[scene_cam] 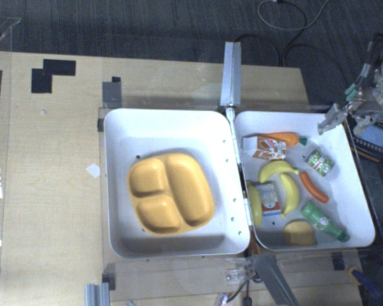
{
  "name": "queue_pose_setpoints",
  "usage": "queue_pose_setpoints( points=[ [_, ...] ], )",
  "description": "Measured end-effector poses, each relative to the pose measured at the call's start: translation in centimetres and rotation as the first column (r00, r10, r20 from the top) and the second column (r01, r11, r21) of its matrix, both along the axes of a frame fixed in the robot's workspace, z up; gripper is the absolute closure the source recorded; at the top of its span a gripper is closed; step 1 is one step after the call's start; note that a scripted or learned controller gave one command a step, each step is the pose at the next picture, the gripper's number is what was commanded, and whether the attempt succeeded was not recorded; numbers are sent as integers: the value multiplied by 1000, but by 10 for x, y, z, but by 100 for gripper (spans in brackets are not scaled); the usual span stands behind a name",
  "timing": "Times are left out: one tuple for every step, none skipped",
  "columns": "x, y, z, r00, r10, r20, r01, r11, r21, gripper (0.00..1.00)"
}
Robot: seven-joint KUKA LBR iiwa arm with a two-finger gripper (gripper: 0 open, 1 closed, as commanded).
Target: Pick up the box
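Desk (pixel 51 203), pale wood, bearing two white bins. Left bin (pixel 115 171): yellow divided tray (pixel 171 192). Right bin (pixel 360 199): bananas (pixel 284 183), carrot (pixel 282 137), and the box (pixel 269 148), a small orange-and-white carton lying flat near the far wall. Likely light, stiff card, crushable; grip across its narrow sides. Tool (pixel 329 121) hovers at the bin's far right corner; whether wide or narrow, cannot tell.

Your gripper (pixel 332 118) hangs over the right bin's (pixel 364 199) far right corner. The box (pixel 269 147) lies near that bin's far left corner, touching a carrot (pixel 284 137).
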State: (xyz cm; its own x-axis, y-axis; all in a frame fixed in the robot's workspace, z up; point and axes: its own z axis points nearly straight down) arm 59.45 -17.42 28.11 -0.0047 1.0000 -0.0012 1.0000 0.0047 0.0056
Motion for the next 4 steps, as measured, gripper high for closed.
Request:
queue_pose_setpoints(
  points=[
    [5, -31, 157, 999, 41, 3, -41, 999, -2, 0],
    [28, -30, 135, 997, 78, 2, -78, 997, -2, 0],
    [30, -27, 148, 996, 86, 9, -86, 996, -6, 100],
    [62, 1, -65, 968, -251, -5, 251, 968, 2, 100]
  ],
)
